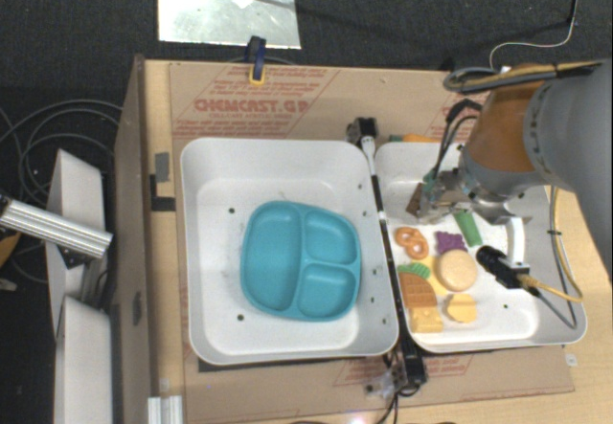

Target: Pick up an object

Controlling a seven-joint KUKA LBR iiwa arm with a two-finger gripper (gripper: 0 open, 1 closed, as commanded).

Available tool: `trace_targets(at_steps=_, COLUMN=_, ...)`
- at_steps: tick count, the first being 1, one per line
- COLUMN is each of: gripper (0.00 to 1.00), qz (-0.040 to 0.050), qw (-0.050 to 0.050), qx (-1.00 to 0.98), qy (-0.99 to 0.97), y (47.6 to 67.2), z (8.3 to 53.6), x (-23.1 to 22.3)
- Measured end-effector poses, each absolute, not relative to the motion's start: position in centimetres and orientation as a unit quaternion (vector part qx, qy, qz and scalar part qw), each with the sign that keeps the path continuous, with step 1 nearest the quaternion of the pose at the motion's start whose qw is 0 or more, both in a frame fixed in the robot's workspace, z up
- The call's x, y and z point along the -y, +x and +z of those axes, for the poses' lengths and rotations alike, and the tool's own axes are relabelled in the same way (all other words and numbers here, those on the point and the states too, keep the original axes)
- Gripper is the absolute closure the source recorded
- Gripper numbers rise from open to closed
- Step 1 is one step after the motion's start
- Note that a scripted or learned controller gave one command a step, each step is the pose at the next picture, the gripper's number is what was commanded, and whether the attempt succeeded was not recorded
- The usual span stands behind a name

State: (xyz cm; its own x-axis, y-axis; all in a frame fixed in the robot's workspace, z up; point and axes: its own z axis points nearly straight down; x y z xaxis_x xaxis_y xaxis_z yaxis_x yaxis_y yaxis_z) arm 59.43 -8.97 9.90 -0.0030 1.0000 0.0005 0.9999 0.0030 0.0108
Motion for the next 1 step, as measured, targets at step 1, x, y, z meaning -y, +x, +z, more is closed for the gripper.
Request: trace_targets(at_steps=1, gripper=0.00, qz=0.0036, qw=0.003, qx=-0.708, qy=0.706, y=59.37, z=9.81, x=8.96)
